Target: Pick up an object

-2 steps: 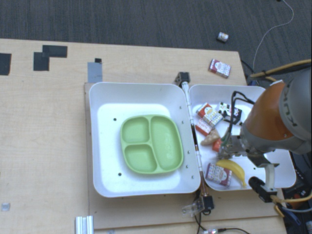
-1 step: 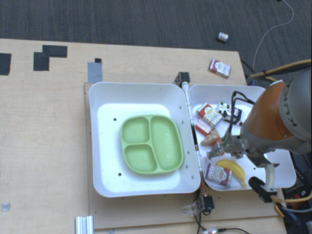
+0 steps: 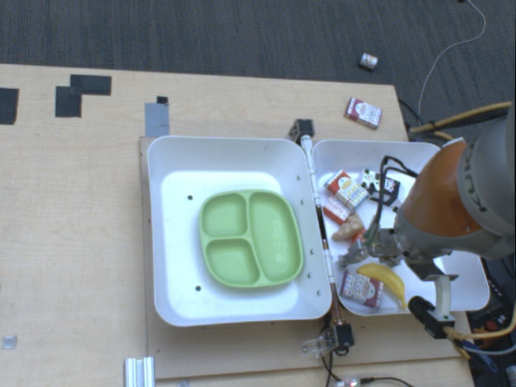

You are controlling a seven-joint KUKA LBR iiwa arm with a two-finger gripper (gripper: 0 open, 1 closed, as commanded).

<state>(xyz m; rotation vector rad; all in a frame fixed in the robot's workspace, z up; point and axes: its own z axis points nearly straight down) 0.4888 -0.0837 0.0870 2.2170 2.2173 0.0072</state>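
Note:
My gripper (image 3: 357, 254) hangs low in the right bin (image 3: 476, 293), near its left wall. It sits just below a tan, bread-like item (image 3: 348, 229) and just above a yellow banana (image 3: 387, 281) and a red-and-white packet (image 3: 359, 289). Further back in the bin lie a red-and-white carton (image 3: 346, 190) and a small black-and-white object (image 3: 376, 182). The grey arm with its orange band (image 3: 439, 204) covers the middle of the bin.
The left bin (image 3: 173, 216) holds a green divided plate (image 3: 251, 239). A small red box (image 3: 364, 112) lies on the bench behind the right bin. A grey cylinder (image 3: 369, 60) rests on the carpet. Cables run along the right side.

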